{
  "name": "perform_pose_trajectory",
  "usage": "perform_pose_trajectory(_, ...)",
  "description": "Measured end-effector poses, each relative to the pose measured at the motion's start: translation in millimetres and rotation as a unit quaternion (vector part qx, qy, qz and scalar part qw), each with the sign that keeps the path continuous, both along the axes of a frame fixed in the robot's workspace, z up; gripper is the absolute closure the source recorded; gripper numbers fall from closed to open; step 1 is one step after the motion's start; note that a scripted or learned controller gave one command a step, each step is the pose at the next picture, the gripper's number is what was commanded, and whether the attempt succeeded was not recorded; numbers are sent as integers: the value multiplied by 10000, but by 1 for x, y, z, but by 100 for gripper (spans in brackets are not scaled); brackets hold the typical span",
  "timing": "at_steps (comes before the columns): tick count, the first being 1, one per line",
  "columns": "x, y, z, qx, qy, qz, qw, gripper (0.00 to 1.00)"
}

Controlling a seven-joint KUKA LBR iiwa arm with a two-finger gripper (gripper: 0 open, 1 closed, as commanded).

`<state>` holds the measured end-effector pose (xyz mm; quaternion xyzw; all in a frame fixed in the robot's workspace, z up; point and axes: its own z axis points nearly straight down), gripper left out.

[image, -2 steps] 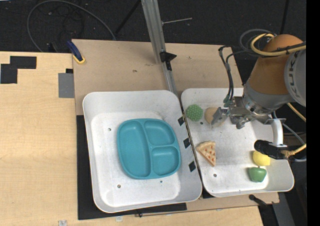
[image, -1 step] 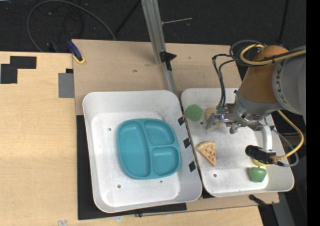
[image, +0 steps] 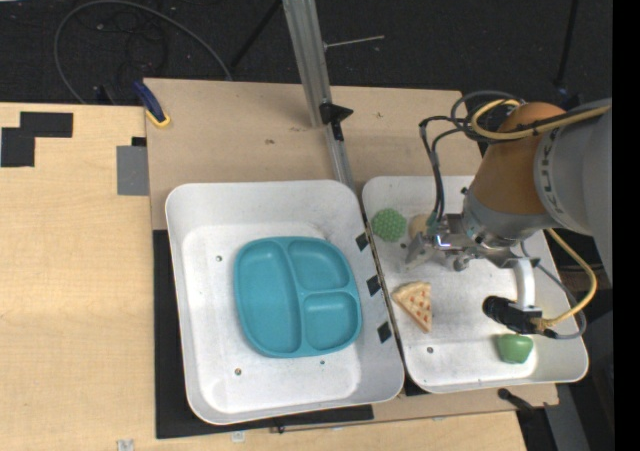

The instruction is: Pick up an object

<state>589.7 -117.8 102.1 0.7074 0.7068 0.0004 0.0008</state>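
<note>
In the right bin [image: 560,364] lie 3 things: a green ball [image: 389,225] near its left wall, a waffle wedge [image: 415,303] below that, and a green piece [image: 514,347] toward the lower right. My gripper [image: 440,241] hangs just right of the ball, and whether it is released or clenched I cannot tell. The left bin [image: 200,229] holds a blue divided plate [image: 296,295].

The tan bench [image: 250,129] bears two white bins, left bin [image: 200,239] and right bin [image: 470,359], side by side.
</note>
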Motion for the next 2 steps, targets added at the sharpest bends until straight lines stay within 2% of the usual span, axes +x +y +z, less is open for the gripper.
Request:
perform_pose_trajectory(1,-2,-1,7,7,31,-27,10000,100)
perform_pose_trajectory(2,-1,-10,67,-3,-4,-24,10000,100)
